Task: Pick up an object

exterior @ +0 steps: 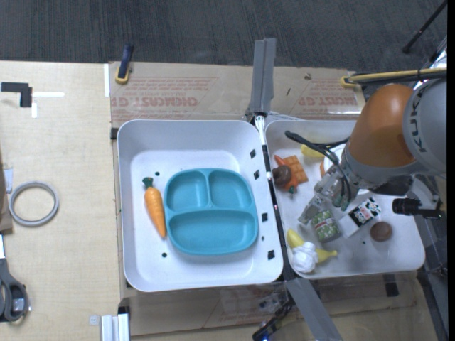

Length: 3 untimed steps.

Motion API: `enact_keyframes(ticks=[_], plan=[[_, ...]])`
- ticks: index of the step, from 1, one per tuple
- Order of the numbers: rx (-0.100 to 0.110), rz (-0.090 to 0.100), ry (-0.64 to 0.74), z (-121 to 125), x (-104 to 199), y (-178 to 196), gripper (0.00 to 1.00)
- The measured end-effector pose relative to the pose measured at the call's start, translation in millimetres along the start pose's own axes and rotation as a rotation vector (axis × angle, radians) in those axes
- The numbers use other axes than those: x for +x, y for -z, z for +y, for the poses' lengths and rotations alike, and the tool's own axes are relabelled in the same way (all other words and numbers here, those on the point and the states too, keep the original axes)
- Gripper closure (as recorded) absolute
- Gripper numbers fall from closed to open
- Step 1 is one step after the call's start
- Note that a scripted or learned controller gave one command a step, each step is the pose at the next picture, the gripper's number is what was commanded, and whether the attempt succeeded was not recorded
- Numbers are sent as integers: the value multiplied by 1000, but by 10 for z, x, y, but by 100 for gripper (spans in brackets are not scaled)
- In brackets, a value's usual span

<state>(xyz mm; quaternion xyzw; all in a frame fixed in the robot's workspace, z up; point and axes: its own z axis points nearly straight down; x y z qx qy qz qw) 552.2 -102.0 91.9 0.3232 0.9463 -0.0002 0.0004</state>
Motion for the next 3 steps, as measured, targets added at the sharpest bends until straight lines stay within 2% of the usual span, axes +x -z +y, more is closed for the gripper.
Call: enact_keyframes(ticks=[1, 2, 3], plan=[[1, 2, -83, -308, 256, -6, 0], [1, 1, -81, -307, 249, 82, 100], [0, 0, -221, -110, 640, 1116, 100]])
